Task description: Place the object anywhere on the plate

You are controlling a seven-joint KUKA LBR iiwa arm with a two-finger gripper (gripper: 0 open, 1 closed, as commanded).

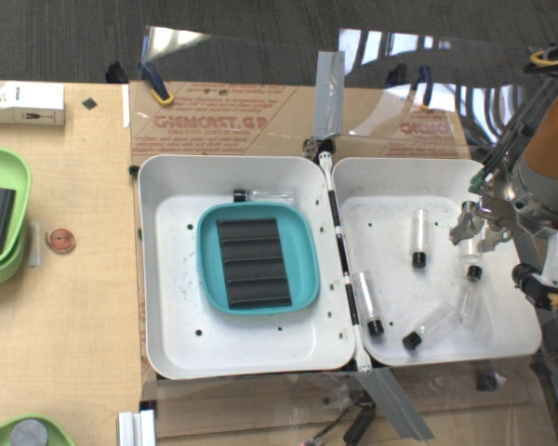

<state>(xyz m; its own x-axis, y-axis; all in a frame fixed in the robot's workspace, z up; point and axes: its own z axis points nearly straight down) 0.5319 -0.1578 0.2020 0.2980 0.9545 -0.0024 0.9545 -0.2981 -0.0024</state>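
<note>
A teal plate [258, 256] with a black ridged insert lies in the middle of the left bin [167, 286]. Several clear tubes with black caps lie in the right bin [391, 203]: one upright in the view [417, 238], one near the right wall [470, 291], one along the left wall [365, 305] and one near the front [429, 327]. Another clear tube [260, 195] lies just behind the plate in the left bin. My gripper [477, 229] hovers over the right bin's right side, just above the tube near the right wall, with nothing seen in it.
A cardboard sheet [260, 114] and clear plastic flaps stand behind the bins. On the wooden bench at left are green trays [5, 216], a white box [23, 103] and a small orange disc [61, 240]. Cables hang at the far right.
</note>
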